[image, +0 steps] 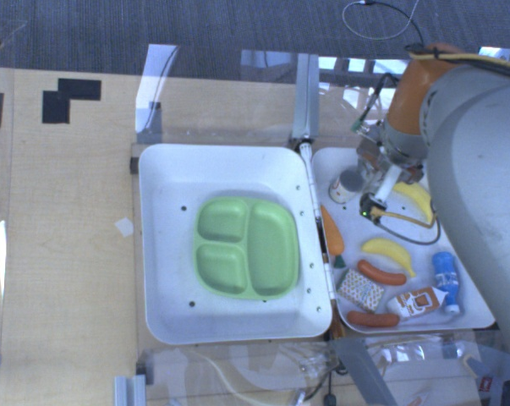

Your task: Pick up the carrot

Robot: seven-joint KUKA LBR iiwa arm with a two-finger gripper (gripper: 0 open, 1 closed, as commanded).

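Observation:
The carrot [331,232] is orange and lies lengthwise against the left wall of the right bin [483,311], its thin tip towards the back. My gripper [350,183] hangs over the back left part of that bin, a short way behind and to the right of the carrot. Nothing shows between it and the carrot.
The right bin also holds two yellow bananas [388,250] [415,198], two sausages [381,271] [372,319], a checkered packet [359,290], an orange and white carton [418,302] and a blue bottle [446,276]. A green divided plate [246,246] lies in the left bin [166,184].

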